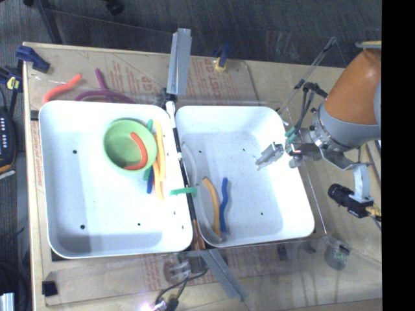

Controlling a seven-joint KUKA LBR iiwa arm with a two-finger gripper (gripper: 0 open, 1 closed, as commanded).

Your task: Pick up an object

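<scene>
Over the shallow white right bin (285, 222), at its three o'clock edge, the grey two-finger gripper (267, 155) hangs, fingers spread apart, gripping nothing.

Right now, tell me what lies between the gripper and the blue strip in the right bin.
Bare white bin floor. The camera view shows nothing between the gripper and the blue strip.

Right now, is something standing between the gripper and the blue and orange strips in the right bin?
Nothing visible does. The gripper hovers over the right bin, and only bare white floor lies between it and the blue strip and orange strip.
</scene>
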